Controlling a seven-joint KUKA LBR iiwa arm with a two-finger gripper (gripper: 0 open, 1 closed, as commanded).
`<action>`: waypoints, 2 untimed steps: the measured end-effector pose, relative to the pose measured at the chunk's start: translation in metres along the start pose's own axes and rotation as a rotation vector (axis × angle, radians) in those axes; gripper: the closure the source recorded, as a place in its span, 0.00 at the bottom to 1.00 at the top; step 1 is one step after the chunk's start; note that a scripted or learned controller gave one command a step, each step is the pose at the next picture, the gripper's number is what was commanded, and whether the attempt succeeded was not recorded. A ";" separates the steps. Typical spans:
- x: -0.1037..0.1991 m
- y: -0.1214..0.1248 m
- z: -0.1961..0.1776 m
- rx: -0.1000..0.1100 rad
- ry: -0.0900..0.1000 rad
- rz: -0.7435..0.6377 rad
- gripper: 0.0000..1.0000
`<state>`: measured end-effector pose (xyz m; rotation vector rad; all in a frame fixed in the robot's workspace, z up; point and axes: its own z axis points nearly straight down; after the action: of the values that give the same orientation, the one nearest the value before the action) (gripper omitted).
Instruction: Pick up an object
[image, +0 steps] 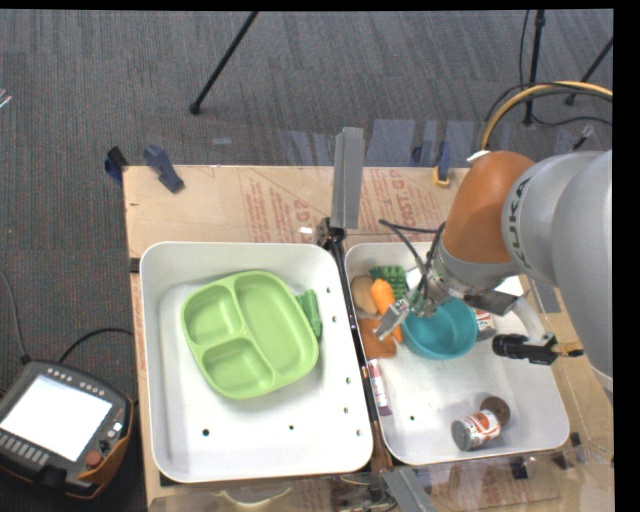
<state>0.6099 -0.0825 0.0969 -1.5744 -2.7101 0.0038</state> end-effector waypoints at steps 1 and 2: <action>-0.005 -0.003 0.010 -0.003 -0.002 0.138 0.00; -0.003 -0.003 -0.001 0.002 0.001 0.133 1.00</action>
<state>0.6089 -0.0867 0.0976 -1.7496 -2.5981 0.0069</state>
